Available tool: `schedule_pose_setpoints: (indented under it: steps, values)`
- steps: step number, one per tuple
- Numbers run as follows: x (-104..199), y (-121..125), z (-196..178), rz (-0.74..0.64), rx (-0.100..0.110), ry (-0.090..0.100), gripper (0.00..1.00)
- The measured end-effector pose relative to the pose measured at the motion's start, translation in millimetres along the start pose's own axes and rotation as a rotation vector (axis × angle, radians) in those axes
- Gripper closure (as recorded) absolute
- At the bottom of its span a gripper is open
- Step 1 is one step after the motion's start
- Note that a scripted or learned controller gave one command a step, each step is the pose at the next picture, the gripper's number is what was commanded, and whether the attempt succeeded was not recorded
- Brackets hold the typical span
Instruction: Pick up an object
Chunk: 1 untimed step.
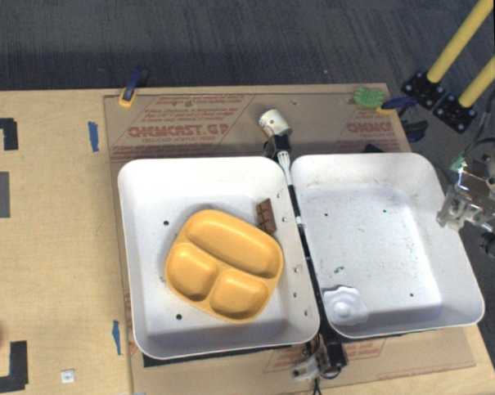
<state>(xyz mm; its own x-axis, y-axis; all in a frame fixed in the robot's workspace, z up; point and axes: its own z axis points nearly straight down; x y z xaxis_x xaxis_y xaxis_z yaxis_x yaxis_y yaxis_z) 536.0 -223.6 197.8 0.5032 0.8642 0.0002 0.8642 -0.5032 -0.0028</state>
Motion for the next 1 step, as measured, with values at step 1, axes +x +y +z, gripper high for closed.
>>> schedule_pose_setpoints:
  steps: [1]
  values:
    - [27.9, 30.7, 0.8, -0.253, -0.005, -0.001, 1.0]
